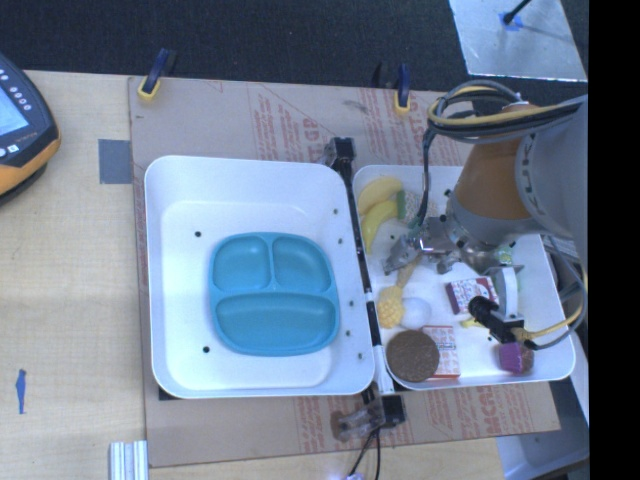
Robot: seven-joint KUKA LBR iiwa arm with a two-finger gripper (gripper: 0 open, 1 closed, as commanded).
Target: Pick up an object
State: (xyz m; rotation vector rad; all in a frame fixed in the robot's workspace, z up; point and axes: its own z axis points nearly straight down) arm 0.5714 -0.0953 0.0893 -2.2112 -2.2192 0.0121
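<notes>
My gripper (pixel 404 252) is down inside the right bin (pixel 560 368), at its left-middle part. It hangs just below a yellow banana (pixel 377 208) and above a small yellow corn piece (pixel 390 310). A white ball (pixel 415 313) lies beside the corn. A brown round disc (pixel 412 355) rests at the bin's front, partly over a red and white packet (pixel 445 353). Another red and white packet (pixel 468 294) lies to the right of the gripper. A purple block (pixel 516 359) sits at the front right. The arm hides the bin's back right part.
The left bin (pixel 170 268) holds a blue divided plate (pixel 273 293) in its middle. A green item (pixel 401 204) peeks out beside the banana. Clamps (pixel 402 86) hold the cardboard sheet at the back. An orange and grey pendant (pixel 20 123) lies at the far left.
</notes>
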